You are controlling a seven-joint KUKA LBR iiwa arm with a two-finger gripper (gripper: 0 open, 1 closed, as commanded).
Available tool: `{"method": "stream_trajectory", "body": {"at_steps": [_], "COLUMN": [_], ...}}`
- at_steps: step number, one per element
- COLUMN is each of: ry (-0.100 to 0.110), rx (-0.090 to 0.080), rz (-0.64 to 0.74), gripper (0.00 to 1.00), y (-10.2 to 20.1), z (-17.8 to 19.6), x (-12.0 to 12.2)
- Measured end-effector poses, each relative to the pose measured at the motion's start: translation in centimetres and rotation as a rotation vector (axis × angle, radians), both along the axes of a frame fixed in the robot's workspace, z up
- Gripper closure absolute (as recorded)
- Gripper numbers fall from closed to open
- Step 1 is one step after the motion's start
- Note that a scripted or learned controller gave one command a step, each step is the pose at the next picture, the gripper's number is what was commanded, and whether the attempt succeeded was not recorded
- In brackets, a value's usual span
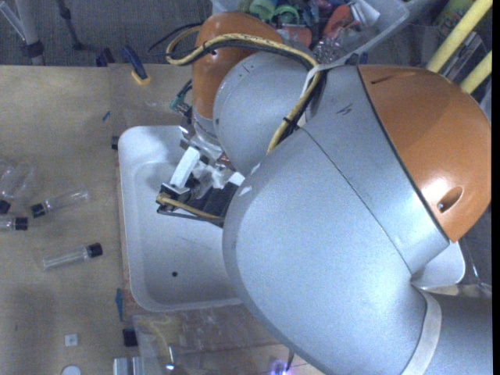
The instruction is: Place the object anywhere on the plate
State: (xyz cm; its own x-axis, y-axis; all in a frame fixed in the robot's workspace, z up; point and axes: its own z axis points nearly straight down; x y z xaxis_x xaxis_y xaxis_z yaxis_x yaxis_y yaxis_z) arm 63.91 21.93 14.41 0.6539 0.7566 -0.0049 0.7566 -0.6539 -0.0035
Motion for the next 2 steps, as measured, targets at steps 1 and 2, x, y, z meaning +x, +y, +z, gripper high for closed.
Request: {"method": "stream_trajectory", "body": {"at_steps": [1, 2], "ry": [-0.003, -0.006], "rx": [0.001, 0.001], "rz": [0.325, -0.102], "gripper": [1.0, 1.0], "y": [0.7, 0.6], "z": [9.1, 23.8], "x": [1.9, 2.7]}}
